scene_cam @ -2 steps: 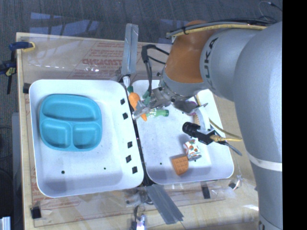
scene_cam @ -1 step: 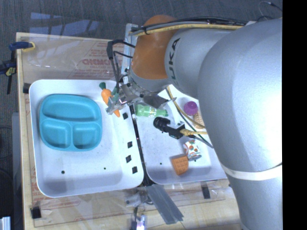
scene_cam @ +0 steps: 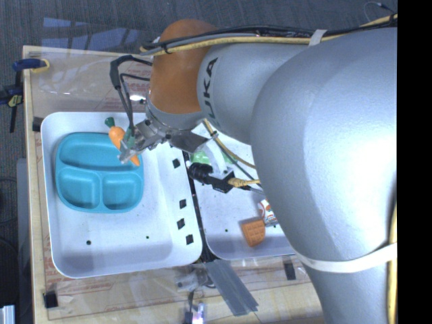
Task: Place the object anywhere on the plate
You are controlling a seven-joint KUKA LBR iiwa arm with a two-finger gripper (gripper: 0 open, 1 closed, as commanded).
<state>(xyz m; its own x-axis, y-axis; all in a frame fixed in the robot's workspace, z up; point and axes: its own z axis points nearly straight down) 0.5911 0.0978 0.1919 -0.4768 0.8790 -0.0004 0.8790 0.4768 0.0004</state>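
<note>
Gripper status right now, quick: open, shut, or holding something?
Gripper: shut on the toy carrot, at the upper right edge of the blue plate.

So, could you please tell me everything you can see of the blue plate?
The blue plate is a rounded, plastic-looking tray with three compartments: one long one along the far side and two smaller ones nearer the camera. It lies flat in the left white bin. An orange carrot hangs at its far right rim beneath the gripper.
</note>
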